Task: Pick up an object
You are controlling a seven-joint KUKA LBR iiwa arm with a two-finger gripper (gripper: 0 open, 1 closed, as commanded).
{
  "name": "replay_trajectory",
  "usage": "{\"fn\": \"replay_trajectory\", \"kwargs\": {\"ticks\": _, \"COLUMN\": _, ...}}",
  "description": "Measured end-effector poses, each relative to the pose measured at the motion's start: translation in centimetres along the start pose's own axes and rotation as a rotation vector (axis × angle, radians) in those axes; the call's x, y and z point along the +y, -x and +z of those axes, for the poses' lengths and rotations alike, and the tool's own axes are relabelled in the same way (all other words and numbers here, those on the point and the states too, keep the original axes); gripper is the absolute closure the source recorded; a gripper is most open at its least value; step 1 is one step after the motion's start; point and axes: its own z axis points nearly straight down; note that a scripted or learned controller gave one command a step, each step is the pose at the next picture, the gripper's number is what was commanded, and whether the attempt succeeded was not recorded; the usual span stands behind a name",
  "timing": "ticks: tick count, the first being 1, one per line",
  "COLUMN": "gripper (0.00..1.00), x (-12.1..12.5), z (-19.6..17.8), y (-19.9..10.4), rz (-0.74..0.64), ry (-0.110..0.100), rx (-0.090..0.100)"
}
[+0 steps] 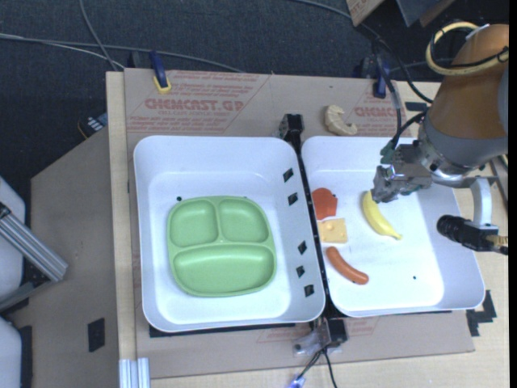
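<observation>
Tool point(386, 186) just above banana point(380, 216), right bin point(452, 293)

At the right edge of the frame, the grey, rounded metal arm point(467, 128) carries a glossy orange band at its top (a yellow cable loops beside it), tapering to a small grey metallic two-finger gripper point(388, 186) trailing dark cables.

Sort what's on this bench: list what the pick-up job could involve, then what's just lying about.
Belongs to the job:
- gripper, above the right bin
- banana, just beneath it
- sausage
- cheese piece
- red piece

Just lying about:
- green divided plate in the left bin
- beige item on the cardboard behind the bins
</observation>
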Motion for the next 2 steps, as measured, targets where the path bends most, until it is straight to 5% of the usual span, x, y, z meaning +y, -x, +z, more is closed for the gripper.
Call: {"fn": "replay_trajectory", "kwargs": {"ticks": 2, "gripper": 1.00, "x": -2.0, "z": 1.8, "y": -9.3, "rz": 0.001, "ry": -0.002, "rx": 0.000}}
